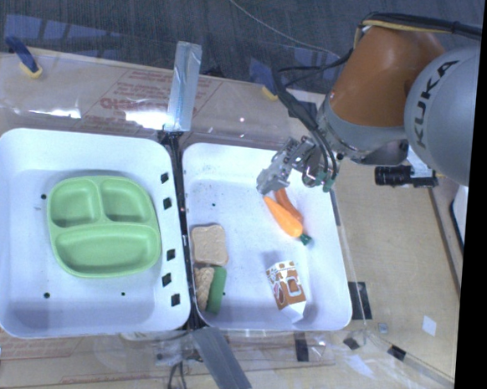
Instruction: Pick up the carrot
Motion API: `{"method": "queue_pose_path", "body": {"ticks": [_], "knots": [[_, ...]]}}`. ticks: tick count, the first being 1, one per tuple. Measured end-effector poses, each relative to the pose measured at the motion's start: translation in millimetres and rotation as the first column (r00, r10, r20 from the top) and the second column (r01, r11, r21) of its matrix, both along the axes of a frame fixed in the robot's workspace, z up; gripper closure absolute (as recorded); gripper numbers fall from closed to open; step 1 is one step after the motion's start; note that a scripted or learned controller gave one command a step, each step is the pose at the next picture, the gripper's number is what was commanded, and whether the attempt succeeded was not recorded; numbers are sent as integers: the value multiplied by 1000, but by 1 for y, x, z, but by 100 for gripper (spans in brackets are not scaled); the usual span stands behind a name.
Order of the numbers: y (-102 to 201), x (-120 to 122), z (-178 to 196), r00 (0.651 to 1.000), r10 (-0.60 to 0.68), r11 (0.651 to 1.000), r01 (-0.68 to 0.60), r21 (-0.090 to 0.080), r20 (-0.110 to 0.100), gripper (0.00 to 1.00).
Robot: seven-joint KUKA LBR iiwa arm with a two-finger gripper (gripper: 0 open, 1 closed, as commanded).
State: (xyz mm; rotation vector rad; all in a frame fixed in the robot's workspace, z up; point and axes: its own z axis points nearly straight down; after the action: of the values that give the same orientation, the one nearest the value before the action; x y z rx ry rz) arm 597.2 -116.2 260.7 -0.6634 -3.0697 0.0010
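Fingers (271, 182): one pair, hanging over the upper part of the right bin; cannot tell whether spread or pressed together. Nothing visible between them.
Carrot (283, 214): one, orange, lying aslant on the right bin's floor, just below the fingers, green end toward the bin's right wall.
Arm (386, 83): one, grey with orange band, reaching in from the right over the bin's upper right corner.
Right bin (245, 169): holds four things: carrot, one bread slice (209, 244), one green-edged piece (211, 288) below the bread, one small printed packet (286, 287).
Open room: bare floor left of the carrot and across the bin's middle.
Left bin (28, 160): one green divided plate (103, 225), centred, margin on every side.
Counter (389, 268): both bins side by side, touching along a shared middle edge.
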Motion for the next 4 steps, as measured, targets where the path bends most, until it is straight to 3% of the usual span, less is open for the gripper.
{"method": "queue_pose_path", "body": {"ticks": [1, 2, 3, 4], "knots": [[8, -28, -7, 997, -83, 997, 83, 0, 1, 100], [51, -8, 6, 1000, -22, 1000, 22, 1, 3, 100], [49, -25, 13, 899, 438, 899, -438, 0, 2, 100], [83, 5, 13, 835, 549, 835, -549, -1, 3, 100]]}}
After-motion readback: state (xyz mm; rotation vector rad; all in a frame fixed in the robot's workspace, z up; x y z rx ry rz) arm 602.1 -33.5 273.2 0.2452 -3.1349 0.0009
